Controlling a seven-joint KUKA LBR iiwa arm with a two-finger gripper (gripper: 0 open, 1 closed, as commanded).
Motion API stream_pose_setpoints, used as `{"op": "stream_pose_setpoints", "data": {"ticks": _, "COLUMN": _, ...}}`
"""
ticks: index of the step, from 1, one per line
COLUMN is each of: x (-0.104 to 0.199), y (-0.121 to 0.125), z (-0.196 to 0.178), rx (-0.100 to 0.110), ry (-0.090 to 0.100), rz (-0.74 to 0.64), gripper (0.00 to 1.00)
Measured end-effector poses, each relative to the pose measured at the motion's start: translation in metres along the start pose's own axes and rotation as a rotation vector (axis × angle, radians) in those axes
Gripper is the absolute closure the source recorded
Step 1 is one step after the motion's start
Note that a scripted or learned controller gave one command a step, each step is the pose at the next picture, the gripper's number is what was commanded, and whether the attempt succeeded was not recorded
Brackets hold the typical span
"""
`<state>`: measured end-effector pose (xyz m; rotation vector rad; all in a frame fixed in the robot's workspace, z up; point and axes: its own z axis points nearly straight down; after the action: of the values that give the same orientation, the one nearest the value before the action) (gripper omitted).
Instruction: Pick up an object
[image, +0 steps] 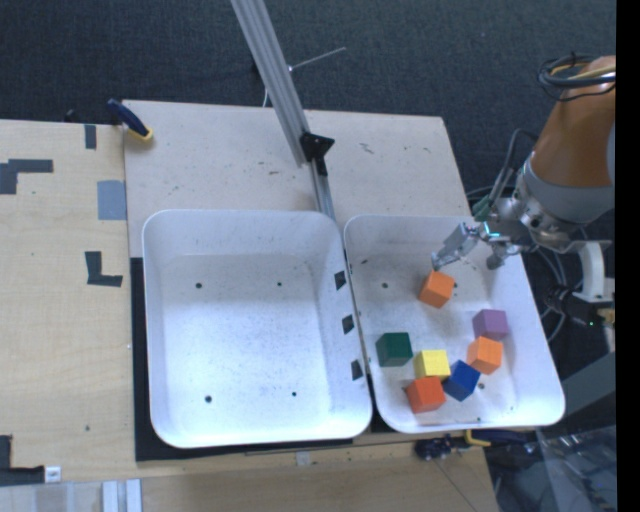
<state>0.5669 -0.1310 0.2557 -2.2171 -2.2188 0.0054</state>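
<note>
My gripper (471, 256) hangs over the back right part of the right bin (392, 250), its two fingers spread and open with nothing between them. An orange cube (436, 288) lies on the bin floor just in front of the left finger, apart from it. Toward the bin's front lie a purple cube (490, 322), a second orange cube (485, 354), a green cube (394, 348), a yellow cube (432, 363), a blue cube (462, 380) and a red-orange cube (425, 394). The yellow, blue and red-orange ones are bunched together.
The left bin (240, 330) stands beside the right one, sharing a middle wall (345, 300). A slanted metal rail (285, 85) runs from the top down to the bins' back edge. Cables and the arm's body (575, 140) crowd the right side.
</note>
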Motion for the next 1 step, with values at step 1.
{"op": "stream_pose_setpoints", "data": {"ticks": 1, "x": -0.0001, "y": 0.0008, "z": -0.0026, "rx": -0.005, "ry": -0.001, "rz": -0.001, "gripper": 0.00}}
